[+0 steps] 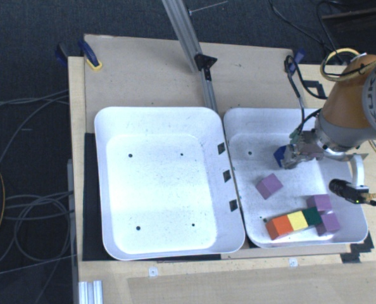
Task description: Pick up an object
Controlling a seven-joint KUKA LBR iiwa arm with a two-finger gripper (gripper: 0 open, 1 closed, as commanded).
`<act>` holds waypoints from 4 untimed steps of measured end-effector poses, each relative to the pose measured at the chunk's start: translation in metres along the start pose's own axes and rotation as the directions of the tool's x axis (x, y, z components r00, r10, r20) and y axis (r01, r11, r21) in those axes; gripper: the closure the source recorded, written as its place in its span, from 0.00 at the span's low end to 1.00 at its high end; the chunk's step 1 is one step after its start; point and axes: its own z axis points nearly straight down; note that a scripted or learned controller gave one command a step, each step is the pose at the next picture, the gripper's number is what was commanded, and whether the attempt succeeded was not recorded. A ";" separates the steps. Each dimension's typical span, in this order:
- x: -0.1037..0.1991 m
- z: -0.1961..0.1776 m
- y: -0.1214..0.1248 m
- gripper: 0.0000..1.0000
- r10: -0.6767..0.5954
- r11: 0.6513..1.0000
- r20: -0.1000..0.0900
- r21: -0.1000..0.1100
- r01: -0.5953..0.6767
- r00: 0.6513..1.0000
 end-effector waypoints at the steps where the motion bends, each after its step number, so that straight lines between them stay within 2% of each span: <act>1: 0.000 -0.063 -0.004 1.00 0.000 1.000 0.003 -0.006 0.000 1.000; 2: 0.005 -0.126 0.003 1.00 -0.001 1.000 0.004 -0.008 0.001 1.000; 3: 0.006 -0.137 0.004 1.00 0.000 1.000 0.002 -0.002 0.000 1.000; 4: 0.056 -0.146 0.010 1.00 -0.006 1.000 0.000 -0.002 0.006 1.000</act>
